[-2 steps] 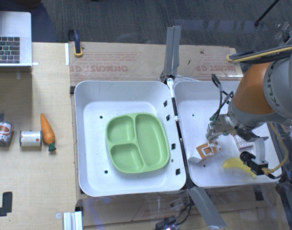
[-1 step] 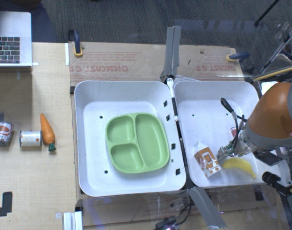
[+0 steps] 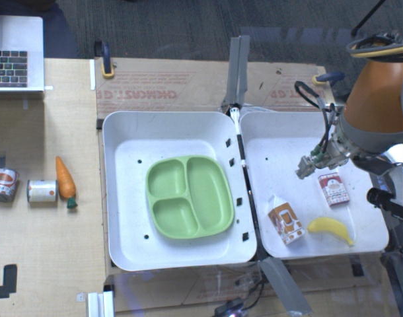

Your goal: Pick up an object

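In the right bin [image 3: 281,134] lie a small red and white box [image 3: 333,190], a brown and white carton [image 3: 286,221] and a yellow banana [image 3: 330,230]. My gripper [image 3: 309,165] hangs over the bin's middle, just left of and above the red box and apart from it. Nothing shows between its fingers. The arm's orange band and grey wrist reach in from the right and cover the bin's far right corner.
The left bin [image 3: 122,177] holds a green three-compartment plate [image 3: 188,197]. On the bench at left lie a carrot [image 3: 65,180] and two small cans [image 3: 41,191]. A laptop [image 3: 15,51] sits at the top left.
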Controlling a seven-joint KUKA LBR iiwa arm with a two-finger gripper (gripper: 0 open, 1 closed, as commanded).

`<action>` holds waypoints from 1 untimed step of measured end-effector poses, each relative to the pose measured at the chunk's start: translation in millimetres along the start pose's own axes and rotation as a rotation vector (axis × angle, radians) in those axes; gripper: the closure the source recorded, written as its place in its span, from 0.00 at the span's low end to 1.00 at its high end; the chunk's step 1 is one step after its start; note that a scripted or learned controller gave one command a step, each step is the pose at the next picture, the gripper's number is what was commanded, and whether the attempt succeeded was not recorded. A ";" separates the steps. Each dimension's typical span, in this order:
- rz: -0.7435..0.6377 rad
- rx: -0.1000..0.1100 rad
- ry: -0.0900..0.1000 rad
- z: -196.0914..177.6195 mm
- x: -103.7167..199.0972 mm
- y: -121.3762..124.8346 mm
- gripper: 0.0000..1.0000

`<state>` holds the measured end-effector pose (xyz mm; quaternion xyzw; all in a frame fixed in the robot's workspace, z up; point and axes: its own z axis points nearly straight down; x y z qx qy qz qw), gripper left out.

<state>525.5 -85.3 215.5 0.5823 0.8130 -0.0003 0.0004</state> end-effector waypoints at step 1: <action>-0.018 0.000 0.001 106.6 -26.5 -60.0 1.00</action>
